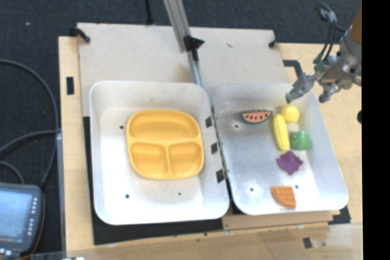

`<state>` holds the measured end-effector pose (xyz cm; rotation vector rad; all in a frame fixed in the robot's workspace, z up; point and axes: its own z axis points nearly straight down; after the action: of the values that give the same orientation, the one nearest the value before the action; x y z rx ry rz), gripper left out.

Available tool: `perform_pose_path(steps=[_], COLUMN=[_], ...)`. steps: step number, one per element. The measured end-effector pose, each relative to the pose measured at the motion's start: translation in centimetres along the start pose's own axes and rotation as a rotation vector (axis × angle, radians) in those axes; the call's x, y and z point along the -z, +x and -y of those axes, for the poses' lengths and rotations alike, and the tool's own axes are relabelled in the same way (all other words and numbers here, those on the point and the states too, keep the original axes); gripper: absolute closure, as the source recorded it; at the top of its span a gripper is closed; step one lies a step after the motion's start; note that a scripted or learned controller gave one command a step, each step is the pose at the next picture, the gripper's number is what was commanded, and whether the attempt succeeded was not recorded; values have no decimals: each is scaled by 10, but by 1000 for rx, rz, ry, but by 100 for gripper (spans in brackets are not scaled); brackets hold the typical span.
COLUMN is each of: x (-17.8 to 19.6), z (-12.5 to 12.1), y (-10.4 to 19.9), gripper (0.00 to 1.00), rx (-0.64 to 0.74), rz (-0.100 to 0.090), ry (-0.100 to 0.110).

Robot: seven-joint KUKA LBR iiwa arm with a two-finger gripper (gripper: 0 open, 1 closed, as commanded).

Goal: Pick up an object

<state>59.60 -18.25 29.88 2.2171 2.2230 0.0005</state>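
Note:
The right bin (256, 179) holds several toy foods: a watermelon slice (256, 116), a yellow lemon (290, 113), a yellow banana-like piece (280, 133), a green item (300, 140), a purple grape cluster (289, 162) and an orange piece (284, 196). My gripper (312, 88) hangs over the bin's far right corner, just above and right of the lemon. Its two fingers are spread apart and hold nothing.
The left bin (109, 192) carries a yellow divided plate (164, 143). A slanted metal pole (173, 3) rises from the back between the bins. A grey screen device (18, 216) sits off the bench at lower left.

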Motion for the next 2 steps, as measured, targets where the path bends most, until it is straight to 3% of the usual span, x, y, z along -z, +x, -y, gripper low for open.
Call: perform_pose_path(steps=[1,2], x=[0,-59], z=[0,5], y=[0,-8], gripper=[0,0], rx=[0,-4], rz=[0,0], ry=[0,7])
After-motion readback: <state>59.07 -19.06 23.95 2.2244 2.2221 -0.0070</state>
